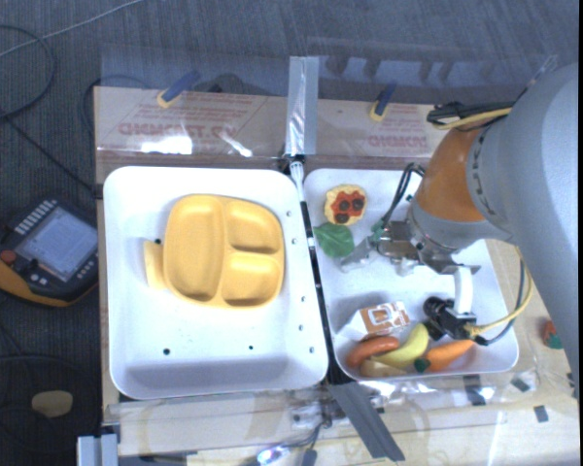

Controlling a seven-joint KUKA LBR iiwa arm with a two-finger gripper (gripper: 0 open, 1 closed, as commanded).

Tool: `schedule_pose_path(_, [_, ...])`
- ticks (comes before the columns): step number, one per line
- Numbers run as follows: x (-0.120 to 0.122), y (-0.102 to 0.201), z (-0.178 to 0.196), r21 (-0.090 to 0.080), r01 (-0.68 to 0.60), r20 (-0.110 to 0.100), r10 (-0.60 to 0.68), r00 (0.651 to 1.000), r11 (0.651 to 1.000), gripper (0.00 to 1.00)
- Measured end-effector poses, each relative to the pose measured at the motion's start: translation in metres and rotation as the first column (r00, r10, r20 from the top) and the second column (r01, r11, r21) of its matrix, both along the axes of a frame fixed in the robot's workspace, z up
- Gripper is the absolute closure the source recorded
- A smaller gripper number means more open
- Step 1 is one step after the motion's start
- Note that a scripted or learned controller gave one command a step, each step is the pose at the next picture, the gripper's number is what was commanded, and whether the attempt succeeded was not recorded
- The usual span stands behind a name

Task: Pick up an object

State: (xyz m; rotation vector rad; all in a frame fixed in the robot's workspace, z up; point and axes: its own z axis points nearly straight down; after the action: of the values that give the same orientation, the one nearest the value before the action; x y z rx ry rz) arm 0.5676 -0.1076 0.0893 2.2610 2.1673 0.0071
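Observation:
My gripper (396, 247) hangs low over the middle of the right bin (496, 260), below the orange wrist band. Just left of it lies a green toy leaf (335, 239), and a small pizza slice (346, 203) lies at the bin's back left. Along the front wall sit a small orange-and-white packet (384, 316), a red sausage (372, 346), a yellow banana (409, 344) and an orange carrot (451, 352). I see nothing held in the gripper.
The left bin (136, 338) holds a yellow divided plate (223, 249). A black and white part of the arm's cabling (447, 314) hangs over the right bin's front. A handheld pendant (44, 250) lies on the floor at the left.

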Motion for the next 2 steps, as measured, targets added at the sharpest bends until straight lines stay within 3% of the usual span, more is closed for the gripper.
schedule_pose_path(1, [0.103, 0.003, -0.001, -0.002, -0.125, -0.005, 0.125, 0.992, 0.992, 0.00])
schedule_pose_path(2, [0.103, 0.003, 0.009, -0.005, -0.126, -0.009, 0.126, 0.992, 0.992, 1.00])
